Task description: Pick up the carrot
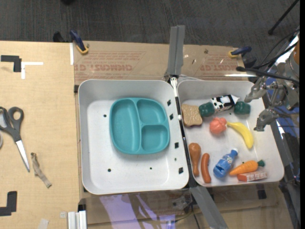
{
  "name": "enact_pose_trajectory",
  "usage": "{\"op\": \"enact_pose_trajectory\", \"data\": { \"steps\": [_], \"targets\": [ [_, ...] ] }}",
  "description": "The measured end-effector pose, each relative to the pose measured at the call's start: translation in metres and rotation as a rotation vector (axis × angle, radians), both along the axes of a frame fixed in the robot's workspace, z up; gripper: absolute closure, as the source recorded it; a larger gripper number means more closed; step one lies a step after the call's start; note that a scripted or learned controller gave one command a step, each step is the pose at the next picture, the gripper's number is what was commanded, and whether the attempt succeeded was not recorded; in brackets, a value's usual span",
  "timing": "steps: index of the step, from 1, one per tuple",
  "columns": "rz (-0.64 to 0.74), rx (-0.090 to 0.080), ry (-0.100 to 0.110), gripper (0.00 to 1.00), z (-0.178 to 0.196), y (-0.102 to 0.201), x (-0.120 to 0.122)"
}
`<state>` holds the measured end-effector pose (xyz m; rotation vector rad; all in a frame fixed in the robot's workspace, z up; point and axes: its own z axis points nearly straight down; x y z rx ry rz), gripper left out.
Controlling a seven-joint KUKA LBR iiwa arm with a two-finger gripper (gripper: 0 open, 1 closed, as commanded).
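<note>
The carrot (244,167), orange with a green top pointing right, lies near the front right corner of the right bin (274,149). It sits between a blue bottle (225,163) on its left and a small red and white packet (252,176) in front. My gripper (254,112) hovers at the bin's right side, well behind the carrot and just right of a banana (242,133). Its two fingers are spread open with nothing between them.
The right bin also holds toast (191,115), a red tomato (218,126), a cow toy (224,102), two green items (206,109), a drumstick (194,154) and a sausage (205,168). A teal divided plate (140,125) lies in the left bin (90,142). Scissors (15,130) rest on the bench.
</note>
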<state>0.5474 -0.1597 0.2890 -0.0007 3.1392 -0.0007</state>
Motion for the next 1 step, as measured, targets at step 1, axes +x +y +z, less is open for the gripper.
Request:
{"op": "enact_pose_trajectory", "data": {
  "steps": [1],
  "targets": [
    [0.104, 0.0, 0.0, 0.0, -0.0923, -0.0427, -0.0145]
  ]
}}
